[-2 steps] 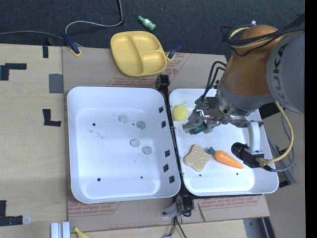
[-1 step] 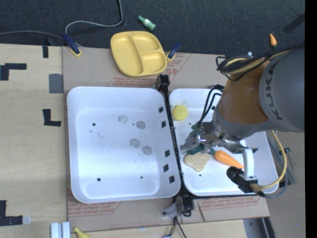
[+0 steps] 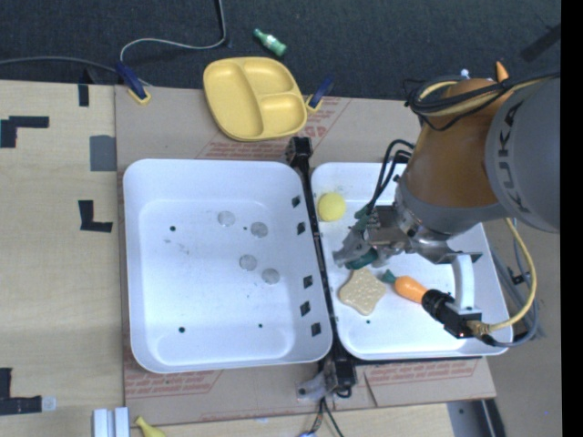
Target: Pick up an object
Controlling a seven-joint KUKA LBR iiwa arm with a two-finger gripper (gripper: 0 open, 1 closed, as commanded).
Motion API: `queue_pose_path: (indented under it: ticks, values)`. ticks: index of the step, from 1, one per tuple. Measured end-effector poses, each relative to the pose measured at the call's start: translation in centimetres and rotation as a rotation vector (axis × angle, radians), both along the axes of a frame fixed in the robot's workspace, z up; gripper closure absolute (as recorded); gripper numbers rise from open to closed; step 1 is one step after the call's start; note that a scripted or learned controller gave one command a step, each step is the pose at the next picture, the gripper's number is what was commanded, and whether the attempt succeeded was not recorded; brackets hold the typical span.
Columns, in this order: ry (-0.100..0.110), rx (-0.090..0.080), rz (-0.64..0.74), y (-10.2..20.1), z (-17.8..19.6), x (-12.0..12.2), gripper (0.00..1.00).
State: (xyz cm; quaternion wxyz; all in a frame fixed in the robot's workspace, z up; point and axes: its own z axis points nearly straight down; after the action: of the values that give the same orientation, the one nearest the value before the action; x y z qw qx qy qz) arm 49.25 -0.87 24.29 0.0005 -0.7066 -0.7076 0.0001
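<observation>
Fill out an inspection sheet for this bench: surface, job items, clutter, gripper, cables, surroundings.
Surface: cardboard-covered bench bearing the left bin and right bin side by side.
Job's things: in the right bin, a yellow ball, a tan flat piece and an orange carrot-like toy; a teal object shows partly beneath the gripper.
Clutter: yellow divided tray behind the bins; small green object on the dark floor; grey spots on the left bin's floor.
Gripper: gripper low over the right bin, between ball and tan piece; grasp cannot be judged.
Cables: thin cable across the dark floor; cables looped on the arm.
Surroundings: dark floor beyond the bench.
</observation>
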Motion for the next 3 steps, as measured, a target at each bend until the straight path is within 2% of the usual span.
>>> queue_pose_path:
  ticks: [1, 2, 3]
  values:
    - [0.001, 0.0, 0.001, 4.1, 0.2, -0.9, 1.0]
    - [0.0, -0.002, -0.002, -2.1, 0.8, -0.9, 1.0]
    - [0.001, -0.001, -0.001, -5.0, 0.4, 2.0, 1.0]
